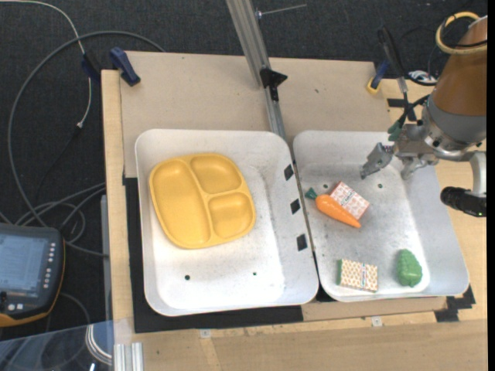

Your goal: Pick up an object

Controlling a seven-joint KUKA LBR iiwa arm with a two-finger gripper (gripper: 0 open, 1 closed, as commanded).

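In the right bin (pixel 433 207) lie an orange toy carrot (pixel 338 210), a small patterned box (pixel 350 199) touching it, a second patterned box (pixel 357 275) near the front rim, and a green lumpy toy (pixel 409 268) at the front right. My gripper (pixel 393 165) hangs over the back part of this bin, up and to the right of the carrot. Its fingers (pixel 377 161) are spread open with nothing between them.
The left bin (pixel 232 284) holds a yellow divided plate (pixel 203 199). A slanted metal rail (pixel 255 45) runs down to the gap between the bins. Blue clamps (pixel 124 66) sit at the bench's back corners. A pendant (pixel 27 273) lies at far left.
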